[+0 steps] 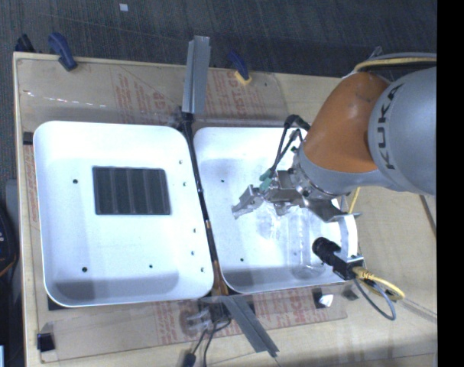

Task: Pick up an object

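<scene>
Lying upright along the right bin (216,205), clear bottle (304,239); gripper (251,201) grip unclear

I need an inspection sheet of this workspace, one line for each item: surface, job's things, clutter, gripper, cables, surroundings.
Surface: wooden bench bearing left bin and right bin side by side.
Job's things: clear, glassy objects in the right bin, hard to tell apart; dark ribbed block in the left bin.
Clutter: nothing seen.
Gripper: gripper low over the right bin; nothing visibly held.
Cables: black cable at the wrist; yellow and grey cables at the bench's lower right.
Surroundings: blue clamps on the far bench edge; dark floor.
</scene>
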You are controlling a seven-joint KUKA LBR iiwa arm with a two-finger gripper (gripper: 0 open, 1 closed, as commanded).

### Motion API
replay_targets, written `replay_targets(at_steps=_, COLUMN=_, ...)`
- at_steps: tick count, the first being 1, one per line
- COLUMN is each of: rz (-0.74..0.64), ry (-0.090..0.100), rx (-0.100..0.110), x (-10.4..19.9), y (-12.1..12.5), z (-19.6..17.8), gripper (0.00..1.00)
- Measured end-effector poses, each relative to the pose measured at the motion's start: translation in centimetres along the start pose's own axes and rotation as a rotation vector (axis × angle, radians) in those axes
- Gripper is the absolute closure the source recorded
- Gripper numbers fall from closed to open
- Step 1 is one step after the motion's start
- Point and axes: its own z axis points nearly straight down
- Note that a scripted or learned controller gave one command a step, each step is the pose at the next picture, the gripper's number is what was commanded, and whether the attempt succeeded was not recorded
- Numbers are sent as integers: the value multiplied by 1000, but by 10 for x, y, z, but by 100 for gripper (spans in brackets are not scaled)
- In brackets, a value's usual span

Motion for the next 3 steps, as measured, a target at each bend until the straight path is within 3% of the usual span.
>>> replay_targets(at_steps=1, rz=237, ry=-2, rx=-6, x=19, y=-21, z=-66, gripper=0)
replay_targets(at_steps=2, rz=225, ry=-2, rx=-5, x=-66, y=-23, z=-104, gripper=0)
replay_targets(at_steps=3, rz=300, ry=-1, rx=-4, x=-90, y=-10, z=-129, gripper=0)
